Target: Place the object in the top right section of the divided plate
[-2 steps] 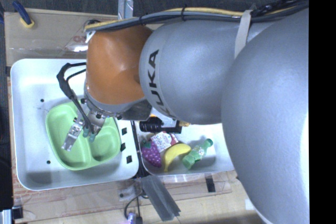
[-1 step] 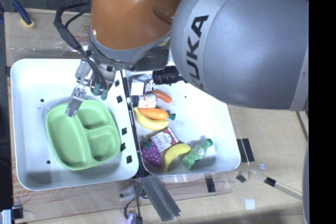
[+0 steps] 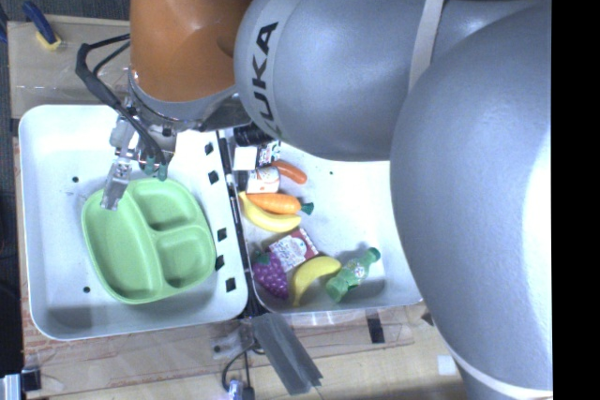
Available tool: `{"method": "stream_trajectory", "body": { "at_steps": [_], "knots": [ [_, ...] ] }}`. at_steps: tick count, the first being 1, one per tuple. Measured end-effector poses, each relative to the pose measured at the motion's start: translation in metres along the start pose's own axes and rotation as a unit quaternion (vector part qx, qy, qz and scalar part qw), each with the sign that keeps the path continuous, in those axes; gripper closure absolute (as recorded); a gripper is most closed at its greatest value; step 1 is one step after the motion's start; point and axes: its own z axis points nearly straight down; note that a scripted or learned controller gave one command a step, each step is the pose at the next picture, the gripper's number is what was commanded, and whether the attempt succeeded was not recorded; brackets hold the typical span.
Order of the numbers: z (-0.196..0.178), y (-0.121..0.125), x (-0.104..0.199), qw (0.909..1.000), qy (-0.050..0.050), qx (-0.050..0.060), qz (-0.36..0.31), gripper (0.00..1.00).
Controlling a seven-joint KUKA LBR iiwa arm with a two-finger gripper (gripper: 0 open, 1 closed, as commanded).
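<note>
Camera view put the gripper low over the left bin, right at the top-left rim of the green plate, with the big grey arm hanging across most of the bench. How wide the jaws stood could not be told from that slant, and nothing was seen held in them. The object itself could not be picked out: a small teal speck sat just beside the gripper, too tiny to name, while the toy food, carrot, bananas, grapes and a green bottle, lay in the right bin.

Trouble looked close. The gripper was at the plate's upper-left edge, not above the top right section, so a release there would likely have dropped anything onto the rim or the bin floor. So near the lip, a downward push could also have tipped or shoved the plate. And if the jaws carried nothing, the placing would have come to nothing at all.
</note>
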Motion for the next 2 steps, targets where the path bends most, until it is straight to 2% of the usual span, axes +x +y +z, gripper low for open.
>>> {"method": "stream_trajectory", "body": {
  "at_steps": [1,2],
  "knots": [
    [-0.011,0.001,0.0,1.0,0.0,0.0,-0.002,1.0],
    [0.032,0.03,-0.051,0.9969,-0.002,-0.001,-0.079,1.0]
  ]
}}
